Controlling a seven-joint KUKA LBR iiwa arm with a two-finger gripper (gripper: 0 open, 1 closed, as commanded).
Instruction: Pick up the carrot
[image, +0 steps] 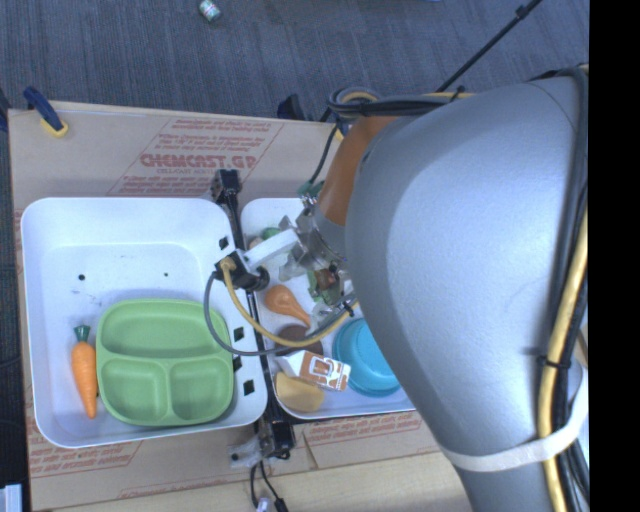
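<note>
The carrot (84, 372), orange with a green top, lies in the left bin (60, 240) against its left wall, just left of the green divided plate (165, 362). My gripper (313, 265) hangs low over the upper part of the right bin (268, 212), far to the right of the carrot. The big grey arm covers much of that bin and part of the gripper.
The right bin holds a tan pear-shaped toy (283, 300), a blue bowl (362, 362), a small printed carton (325, 371), a yellowish piece (298, 393) and a brown item (293, 332). A yellow-black cable (222, 290) loops over the divider between the bins.
</note>
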